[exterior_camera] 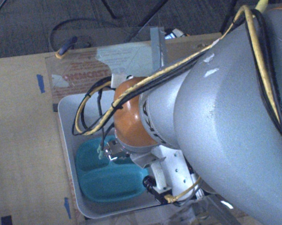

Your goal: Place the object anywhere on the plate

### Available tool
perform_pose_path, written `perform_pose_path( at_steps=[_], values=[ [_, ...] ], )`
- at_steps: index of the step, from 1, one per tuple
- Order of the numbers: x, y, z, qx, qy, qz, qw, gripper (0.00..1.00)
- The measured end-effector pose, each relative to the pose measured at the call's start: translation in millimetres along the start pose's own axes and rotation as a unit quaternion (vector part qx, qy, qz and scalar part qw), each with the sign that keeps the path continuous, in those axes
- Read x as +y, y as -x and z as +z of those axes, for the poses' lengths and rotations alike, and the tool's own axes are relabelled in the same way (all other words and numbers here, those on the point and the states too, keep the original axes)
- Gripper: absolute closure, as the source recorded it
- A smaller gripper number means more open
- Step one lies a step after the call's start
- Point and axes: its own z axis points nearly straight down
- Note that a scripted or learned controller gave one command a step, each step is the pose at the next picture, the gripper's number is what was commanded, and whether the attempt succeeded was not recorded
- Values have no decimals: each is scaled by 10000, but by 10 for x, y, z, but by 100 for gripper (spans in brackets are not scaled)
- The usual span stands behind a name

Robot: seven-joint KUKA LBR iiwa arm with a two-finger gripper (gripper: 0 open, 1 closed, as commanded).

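The pincer itself is hidden beneath the arm's wrist, so whether it is wide, narrow or holding anything cannot be told, and it gets no more said of it here; the wrist, with its orange band (130,117), hangs low over the left white bin (69,124); just below the band a white bracket (173,175) with a small black part juts toward the near side of the bin; a yellow and black cable (94,97) loops out from the wrist over the far part of the bin and runs back right along the grey arm (227,133); the teal plate (107,184) lies in the near half of the bin, its right part covered by the wrist; the object to be placed cannot be made out; the bin sits on the tan surface (24,167), which bears black corner marks and blue tape strips at the left; a clear plastic sheet (80,68) with red lettering lies just beyond the bin's far rim.
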Motion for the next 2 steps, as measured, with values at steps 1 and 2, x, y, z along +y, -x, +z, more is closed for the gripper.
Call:
perform_pose_path(
  at_steps=[1,2],
  values=[
    [-7,10,-1,7,-2,-175,9998,100],
    [-231,-60,-563,94,-419,-965,9944,100]
  ],
)
